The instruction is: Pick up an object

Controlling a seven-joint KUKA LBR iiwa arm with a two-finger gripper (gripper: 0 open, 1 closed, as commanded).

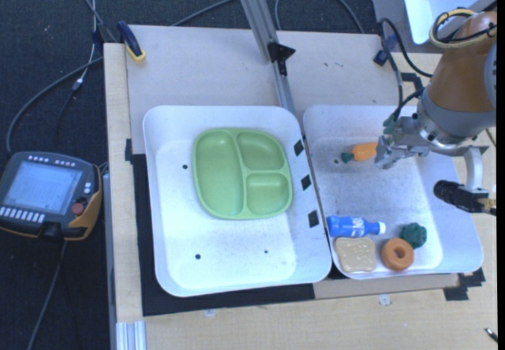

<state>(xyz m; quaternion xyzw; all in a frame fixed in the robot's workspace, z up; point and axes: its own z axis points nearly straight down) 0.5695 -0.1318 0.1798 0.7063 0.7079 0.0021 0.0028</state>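
A pale wooden bench (197,65) carries two shallow white plastic bins side by side, resting on a black mat (146,293) that shows along their left and lower edges. The left bin (229,262) and the right bin (442,254) touch along their inner rims. A slanted grey metal post (252,1) meets the benchtop behind them. Near the back left corner sits a small blue and yellow object (131,42), possibly a clamp.
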